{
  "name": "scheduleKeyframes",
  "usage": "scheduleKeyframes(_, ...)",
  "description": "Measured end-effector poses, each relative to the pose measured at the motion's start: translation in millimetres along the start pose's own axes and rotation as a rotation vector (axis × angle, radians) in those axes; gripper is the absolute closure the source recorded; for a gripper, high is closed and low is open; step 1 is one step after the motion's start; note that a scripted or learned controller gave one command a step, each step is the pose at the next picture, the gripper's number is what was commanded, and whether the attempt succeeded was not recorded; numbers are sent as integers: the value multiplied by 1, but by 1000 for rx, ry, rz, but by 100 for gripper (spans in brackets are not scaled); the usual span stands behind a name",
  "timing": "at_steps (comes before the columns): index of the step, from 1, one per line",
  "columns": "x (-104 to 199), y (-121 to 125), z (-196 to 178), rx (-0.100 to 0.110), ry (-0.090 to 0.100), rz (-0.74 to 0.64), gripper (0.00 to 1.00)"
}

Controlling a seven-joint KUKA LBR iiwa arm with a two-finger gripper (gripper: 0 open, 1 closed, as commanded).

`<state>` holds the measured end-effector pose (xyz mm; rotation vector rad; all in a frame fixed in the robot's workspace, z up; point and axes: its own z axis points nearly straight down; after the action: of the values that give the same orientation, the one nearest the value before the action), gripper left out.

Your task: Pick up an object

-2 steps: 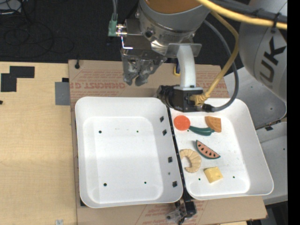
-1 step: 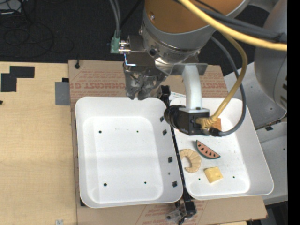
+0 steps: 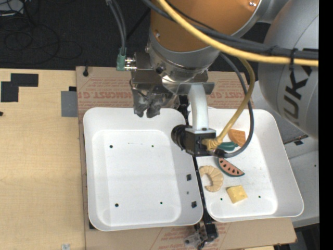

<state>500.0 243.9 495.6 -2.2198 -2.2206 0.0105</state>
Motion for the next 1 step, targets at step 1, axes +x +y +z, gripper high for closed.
scheduleKeyframes(1, -1, -22, -44, -5, 3, -2, 100)
